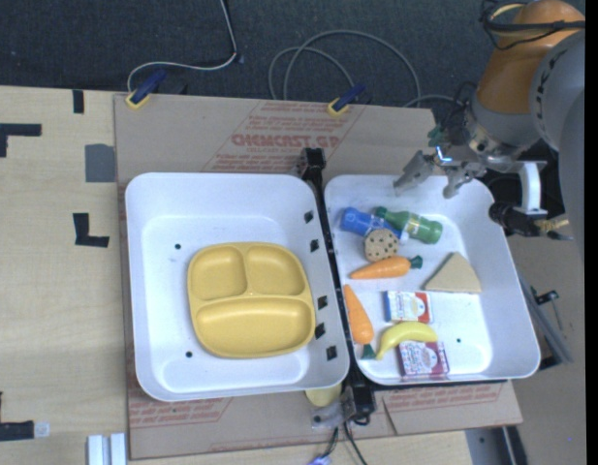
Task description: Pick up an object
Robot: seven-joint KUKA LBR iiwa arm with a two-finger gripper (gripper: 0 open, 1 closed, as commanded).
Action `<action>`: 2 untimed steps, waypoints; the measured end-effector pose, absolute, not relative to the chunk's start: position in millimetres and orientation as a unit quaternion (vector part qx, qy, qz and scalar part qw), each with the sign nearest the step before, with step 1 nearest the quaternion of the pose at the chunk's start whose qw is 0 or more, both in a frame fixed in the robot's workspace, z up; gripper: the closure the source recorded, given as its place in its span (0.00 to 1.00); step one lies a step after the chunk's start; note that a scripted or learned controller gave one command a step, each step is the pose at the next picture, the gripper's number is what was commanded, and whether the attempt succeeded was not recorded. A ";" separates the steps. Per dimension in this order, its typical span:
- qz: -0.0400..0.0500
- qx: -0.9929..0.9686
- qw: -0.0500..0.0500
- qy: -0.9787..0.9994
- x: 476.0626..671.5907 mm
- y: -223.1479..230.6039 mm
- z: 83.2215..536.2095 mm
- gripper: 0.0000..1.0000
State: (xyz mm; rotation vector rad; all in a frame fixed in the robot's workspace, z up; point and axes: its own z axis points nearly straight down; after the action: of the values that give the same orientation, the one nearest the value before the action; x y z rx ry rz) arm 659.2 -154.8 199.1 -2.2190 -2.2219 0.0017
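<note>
The gripper hangs spread and unloaded over the right bin's far rim. The green bottle lies just below, touching the blue bottle and cookie, so a descent risks clipping the rim or nudging neighbours.

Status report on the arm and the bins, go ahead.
Gripper open, holding nothing, above right bin's far rim. Nearest items: green bottle, blue bottle. Nothing picked yet. Path clear.

Red "CHEMCAST GP" print on cardboard sheet
</note>
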 end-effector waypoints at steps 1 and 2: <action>0.002 -0.706 0.000 -0.709 634.9 -104.0 79.4 0.00; 0.000 -0.706 -0.001 -0.708 662.4 -94.3 85.2 0.00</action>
State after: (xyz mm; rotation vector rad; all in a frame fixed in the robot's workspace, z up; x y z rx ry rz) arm 662.4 -94.3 85.2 -2.2198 -2.2259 -0.0015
